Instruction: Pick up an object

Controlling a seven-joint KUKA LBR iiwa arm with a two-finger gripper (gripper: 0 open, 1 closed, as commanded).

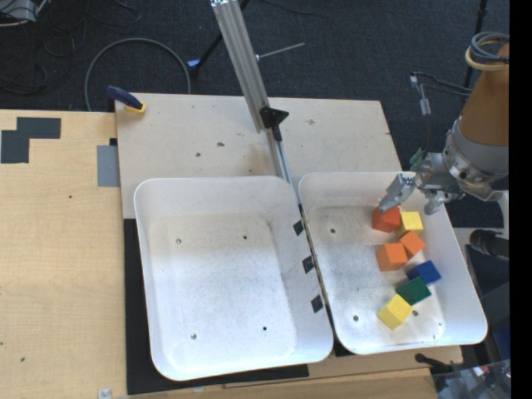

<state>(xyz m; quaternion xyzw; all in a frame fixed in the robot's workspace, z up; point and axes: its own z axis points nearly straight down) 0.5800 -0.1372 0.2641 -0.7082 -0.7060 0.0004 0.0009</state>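
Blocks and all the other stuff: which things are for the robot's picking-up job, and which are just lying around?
For the job: the gripper, the red block under it, the other coloured blocks, the right bin holding them.

Just lying about: the left bin, the metal rail, the blue and yellow clamp, the floor cables.

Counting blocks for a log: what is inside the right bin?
Right bin holds six visible blocks: red, two yellow, two orange, blue, green. The gripper overhangs the red one, possibly hiding more.

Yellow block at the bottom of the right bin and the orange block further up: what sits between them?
In the camera view, a green block lies between the lower yellow block and the orange block, with a blue block just beside it.
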